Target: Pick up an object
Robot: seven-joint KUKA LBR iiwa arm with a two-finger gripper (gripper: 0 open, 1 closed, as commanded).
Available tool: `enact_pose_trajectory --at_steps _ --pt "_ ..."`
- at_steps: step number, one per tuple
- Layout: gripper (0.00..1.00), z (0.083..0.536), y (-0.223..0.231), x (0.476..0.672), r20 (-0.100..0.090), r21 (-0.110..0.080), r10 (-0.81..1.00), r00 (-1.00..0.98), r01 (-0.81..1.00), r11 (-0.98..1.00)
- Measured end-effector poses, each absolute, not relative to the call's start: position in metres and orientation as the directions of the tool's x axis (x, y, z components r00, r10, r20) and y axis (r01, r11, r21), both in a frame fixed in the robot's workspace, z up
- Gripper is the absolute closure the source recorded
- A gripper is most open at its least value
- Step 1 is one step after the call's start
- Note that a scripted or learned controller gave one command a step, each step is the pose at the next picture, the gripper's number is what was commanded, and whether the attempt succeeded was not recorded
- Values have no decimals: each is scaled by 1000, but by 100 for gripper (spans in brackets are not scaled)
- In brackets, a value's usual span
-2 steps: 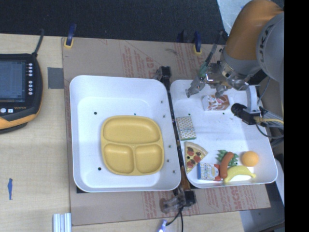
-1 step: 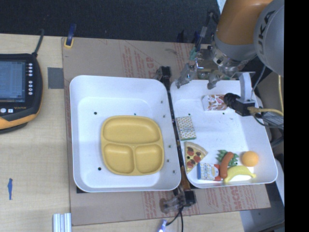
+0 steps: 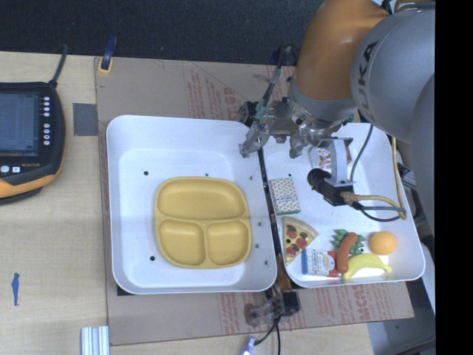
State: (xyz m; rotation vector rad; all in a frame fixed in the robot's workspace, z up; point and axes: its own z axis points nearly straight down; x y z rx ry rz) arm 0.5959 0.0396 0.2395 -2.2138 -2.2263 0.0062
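Observation:
My gripper (image 3: pixel 272 147) hangs over the divide between the two bins, at the far end of the right bin (image 3: pixel 411 266). Its two metal fingers (image 3: pixel 248 145) stand apart, open, and nothing shows between them. Just in front of it in the right bin lies a small green-patterned box (image 3: pixel 284 195). Nearer the front edge lie a pizza slice (image 3: pixel 297 237), a small carton (image 3: pixel 316 262), a sausage (image 3: pixel 347 248), a banana (image 3: pixel 366 270) and an orange (image 3: pixel 382 242). A red-and-white packet (image 3: pixel 323 158) is partly hidden under the wrist.
The left bin (image 3: pixel 126 198) holds a yellow divided tray (image 3: pixel 202 221). A black cable and plug (image 3: pixel 329 186) dangle from the wrist over the right bin. A teach pendant (image 3: pixel 26 143) lies on the bench at the far left.

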Motion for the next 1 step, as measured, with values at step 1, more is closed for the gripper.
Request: enact_pose_trajectory --at_steps 1 --pt "100 234 -2 588 -2 -5 1000 -3 1000 3"
